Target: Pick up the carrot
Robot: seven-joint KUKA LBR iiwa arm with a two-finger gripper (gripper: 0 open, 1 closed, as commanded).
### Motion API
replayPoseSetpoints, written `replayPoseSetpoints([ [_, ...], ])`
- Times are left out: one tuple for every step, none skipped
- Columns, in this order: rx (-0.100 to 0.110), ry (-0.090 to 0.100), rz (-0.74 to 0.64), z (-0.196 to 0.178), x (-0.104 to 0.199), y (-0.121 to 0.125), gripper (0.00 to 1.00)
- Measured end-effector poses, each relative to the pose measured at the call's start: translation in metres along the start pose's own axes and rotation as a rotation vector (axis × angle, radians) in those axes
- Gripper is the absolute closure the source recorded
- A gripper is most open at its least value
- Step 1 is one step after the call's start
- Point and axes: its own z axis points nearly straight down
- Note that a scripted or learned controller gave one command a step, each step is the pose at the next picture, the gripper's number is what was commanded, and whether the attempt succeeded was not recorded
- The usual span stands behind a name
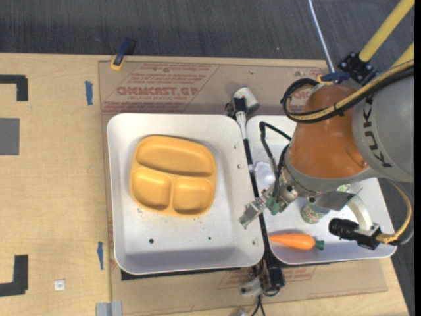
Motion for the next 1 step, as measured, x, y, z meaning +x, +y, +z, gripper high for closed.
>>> replayPoseSetpoints([
  [-0.003,-0.002,0.131,0.0001,0.0103,0.0075,0.0],
])
